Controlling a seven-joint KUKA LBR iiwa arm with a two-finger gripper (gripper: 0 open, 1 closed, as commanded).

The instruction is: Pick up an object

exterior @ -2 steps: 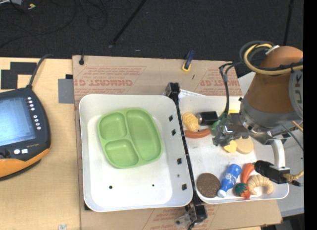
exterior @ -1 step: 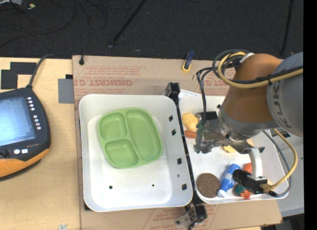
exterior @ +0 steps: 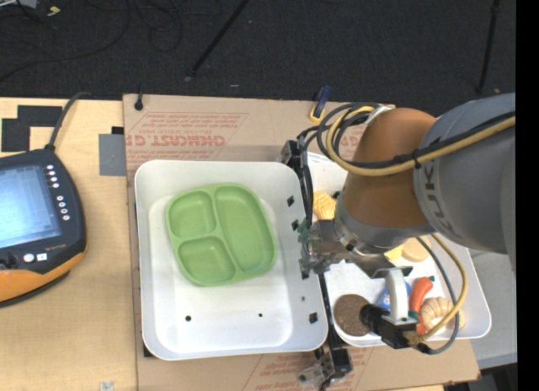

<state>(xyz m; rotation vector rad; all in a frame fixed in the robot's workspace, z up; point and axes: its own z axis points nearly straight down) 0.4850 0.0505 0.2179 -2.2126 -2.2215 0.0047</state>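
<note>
The grey arm with its orange band (exterior: 392, 166) hangs low over the right bin (exterior: 476, 318) and covers most of it. My gripper (exterior: 313, 248) sits at the bin's left wall, by the divider between the two bins. Around it lie a yellow item (exterior: 324, 206), a brown round piece (exterior: 351, 314), an orange-red piece (exterior: 421, 290), a tan ridged piece (exterior: 434, 310) and a pale yellow piece (exterior: 413, 252). Whatever lies under the wrist is hidden.
A green divided plate (exterior: 221, 233) lies in the left bin (exterior: 160, 313). A teach pendant (exterior: 34, 212) rests on the bench at the far left. Cables loop over the arm's wrist. A blue and yellow clamp (exterior: 320, 104) sits at the cardboard's back edge.
</note>
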